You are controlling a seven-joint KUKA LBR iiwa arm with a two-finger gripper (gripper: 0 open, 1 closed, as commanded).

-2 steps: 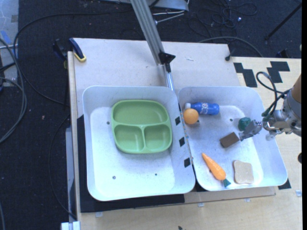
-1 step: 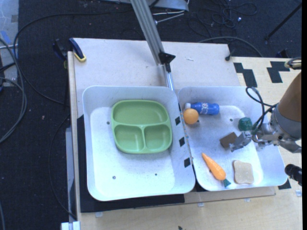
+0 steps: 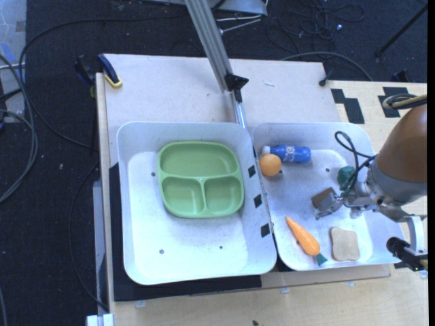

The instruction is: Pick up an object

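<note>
Nearest the camera, along the front rim of the right bin (image 3: 380, 272), lie a slice of bread (image 3: 344, 244) and a toy carrot (image 3: 303, 236); the carrot points up and left toward the divider between the two bins, and the bread sits just to its right, apart from it. Both rest close to the bin's front wall, with little room between them and that edge. Toward the back of this bin an orange ball (image 3: 270, 165) touches or nearly touches a blue bottle (image 3: 289, 155) lying on its side. The middle of the bin floor is open.

Over the right side of that bin the grey arm (image 3: 406, 158) reaches in, and its jaws (image 3: 327, 202) hang low above the floor. A small teal object (image 3: 346, 176) shows just behind them, partly hidden by a black cable. The carrot lies below and to the left of the jaws, the bread below and slightly right; neither is touched. Whether the jaws are spread or closed I cannot tell, nor whether anything sits between them.

On the left, the other bin (image 3: 136, 250) carries a green divided plate (image 3: 202, 178) toward its back, with bare floor in front. The desk (image 3: 170, 87) is bare behind both bins.
</note>
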